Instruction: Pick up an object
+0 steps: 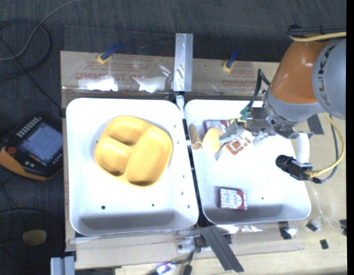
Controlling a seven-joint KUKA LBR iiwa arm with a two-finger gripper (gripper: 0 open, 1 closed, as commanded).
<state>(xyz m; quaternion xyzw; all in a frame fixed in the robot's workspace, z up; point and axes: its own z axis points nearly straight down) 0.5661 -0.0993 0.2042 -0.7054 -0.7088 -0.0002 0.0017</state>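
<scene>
A small dark red packet (231, 198) lies alone near the front wall of the right bin (263, 216). Farther back, the gripper (234, 135) hangs low over a red-and-white carton (236, 146), a pale yellow round object (212, 138) and a brown cylinder (194, 135). A clean pick likely means descending straight onto one item. Whether the fingers are spread cannot be told; the wrist hides much of the cluster. A yellow foam cushion (133, 149) lies in the left bin (85, 211).
</scene>
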